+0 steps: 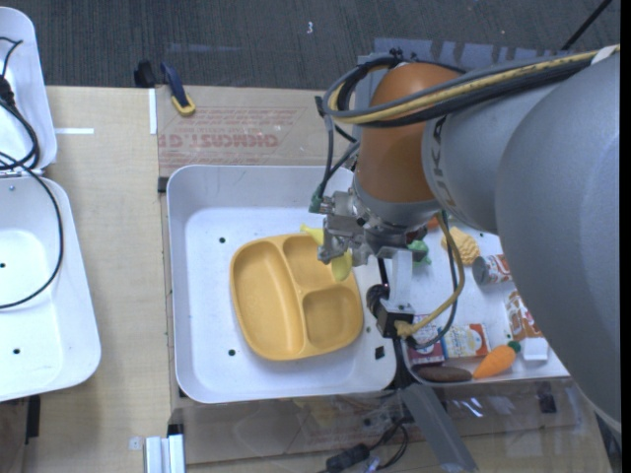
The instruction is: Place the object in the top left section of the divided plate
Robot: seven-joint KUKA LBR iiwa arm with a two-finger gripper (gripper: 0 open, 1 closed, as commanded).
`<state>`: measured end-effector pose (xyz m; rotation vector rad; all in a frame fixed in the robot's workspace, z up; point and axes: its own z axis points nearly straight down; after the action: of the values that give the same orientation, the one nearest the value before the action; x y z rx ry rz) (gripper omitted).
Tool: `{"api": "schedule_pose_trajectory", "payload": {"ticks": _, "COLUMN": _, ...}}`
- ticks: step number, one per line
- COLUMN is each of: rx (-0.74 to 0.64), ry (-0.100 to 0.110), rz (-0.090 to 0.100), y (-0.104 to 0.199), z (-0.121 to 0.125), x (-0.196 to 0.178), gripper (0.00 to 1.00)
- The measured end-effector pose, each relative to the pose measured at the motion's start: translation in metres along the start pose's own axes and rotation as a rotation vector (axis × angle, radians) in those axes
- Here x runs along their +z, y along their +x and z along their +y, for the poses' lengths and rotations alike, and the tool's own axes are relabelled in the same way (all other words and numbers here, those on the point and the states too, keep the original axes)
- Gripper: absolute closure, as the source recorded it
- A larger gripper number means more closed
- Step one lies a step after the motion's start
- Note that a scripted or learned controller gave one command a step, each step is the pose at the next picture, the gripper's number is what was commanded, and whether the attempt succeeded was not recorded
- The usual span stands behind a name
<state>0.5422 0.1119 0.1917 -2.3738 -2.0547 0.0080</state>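
The grey arm's gripper [338, 247] hangs over the right edge of the yellow-orange divided plastic plate [294, 297], jaws clenched on a small yellow-green object [340, 265].

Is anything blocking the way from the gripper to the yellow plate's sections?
Nothing visible. The gripper hangs over the upper right rim of the yellow divided plastic plate, something yellow-green at its tip, and the plate's sections look bare.

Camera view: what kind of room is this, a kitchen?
Probably a robot lab, not a kitchen: a grey robot arm reaches over white bins holding a yellow divided plate and toy food like a carrot.
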Motion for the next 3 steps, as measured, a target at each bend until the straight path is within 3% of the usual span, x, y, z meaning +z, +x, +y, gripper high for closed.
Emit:
{"api": "schedule_pose_trajectory", "payload": {"ticks": 1, "rx": -0.120, "ry": 0.000, "rz": 0.001, "y": -0.055, "z": -0.025, "x": 0.002, "gripper": 1.00}}
{"api": "schedule_pose_trajectory", "payload": {"ticks": 2, "rx": -0.239, "ry": -0.002, "rz": 0.000, "y": -0.012, "z": 0.008, "x": -0.014, "gripper": 1.00}}
{"api": "schedule_pose_trajectory", "payload": {"ticks": 3, "rx": -0.341, "ry": -0.001, "rz": 0.000, "y": -0.043, "z": -0.003, "x": 0.001, "gripper": 1.00}}
